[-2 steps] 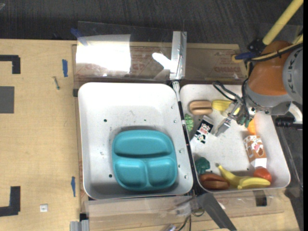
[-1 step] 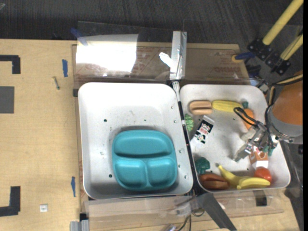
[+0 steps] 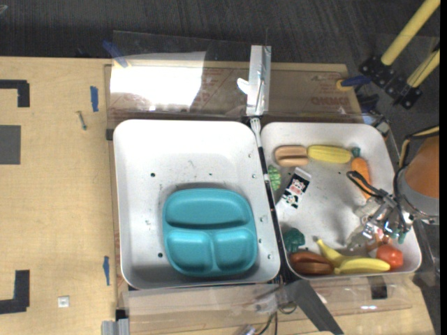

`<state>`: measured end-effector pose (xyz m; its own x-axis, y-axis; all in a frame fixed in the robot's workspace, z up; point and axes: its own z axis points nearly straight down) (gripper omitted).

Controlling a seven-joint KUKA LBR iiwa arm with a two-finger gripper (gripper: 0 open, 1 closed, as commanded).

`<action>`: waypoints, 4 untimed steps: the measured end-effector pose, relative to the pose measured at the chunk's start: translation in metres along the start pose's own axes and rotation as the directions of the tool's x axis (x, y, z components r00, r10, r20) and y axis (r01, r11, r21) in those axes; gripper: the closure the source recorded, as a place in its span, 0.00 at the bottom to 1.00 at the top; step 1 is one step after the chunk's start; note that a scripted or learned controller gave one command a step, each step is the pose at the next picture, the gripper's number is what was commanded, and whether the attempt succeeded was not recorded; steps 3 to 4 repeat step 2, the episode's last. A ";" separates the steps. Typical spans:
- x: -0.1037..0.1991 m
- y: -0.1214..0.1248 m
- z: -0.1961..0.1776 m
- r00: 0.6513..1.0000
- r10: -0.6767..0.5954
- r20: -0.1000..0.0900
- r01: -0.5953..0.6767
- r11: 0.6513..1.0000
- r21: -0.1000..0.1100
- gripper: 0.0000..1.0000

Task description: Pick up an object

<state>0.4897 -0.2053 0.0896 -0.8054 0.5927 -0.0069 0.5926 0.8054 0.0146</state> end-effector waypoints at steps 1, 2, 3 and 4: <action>-0.046 0.103 0.002 0.996 -0.084 0.005 0.084 0.996 0.006 0.00; -0.095 0.140 0.001 0.994 -0.100 -0.049 0.102 0.994 0.042 0.00; -0.095 0.140 0.001 0.994 -0.100 -0.049 0.102 0.994 0.042 0.00; -0.095 0.140 0.001 0.994 -0.100 -0.049 0.102 0.994 0.042 0.00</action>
